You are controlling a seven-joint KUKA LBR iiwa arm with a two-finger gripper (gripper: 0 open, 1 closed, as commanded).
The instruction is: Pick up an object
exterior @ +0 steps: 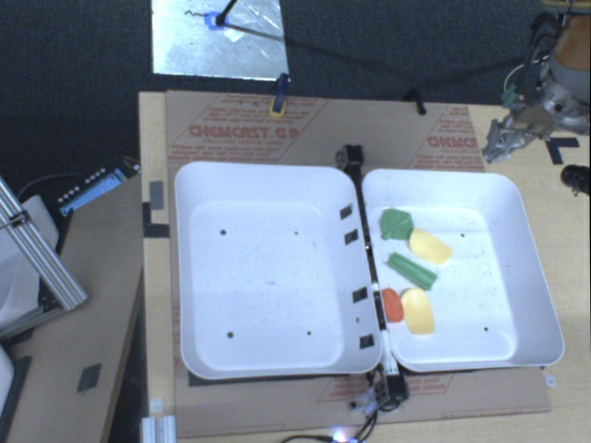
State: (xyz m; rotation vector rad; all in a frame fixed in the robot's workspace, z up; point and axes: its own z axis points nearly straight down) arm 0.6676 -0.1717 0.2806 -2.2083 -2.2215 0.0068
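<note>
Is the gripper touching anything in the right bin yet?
Apart. The camera view shows the gripper above the bench beyond the right bin's far corner, with bare bin floor between it and the nearest piece, the yellow oval.

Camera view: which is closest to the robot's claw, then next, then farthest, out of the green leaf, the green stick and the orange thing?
From the gripper, above the right bin's far right corner:
1. Green leaf, toward the bin's far side.
2. Green stick, in the middle.
3. Orange thing, near side, by the divider.
</note>
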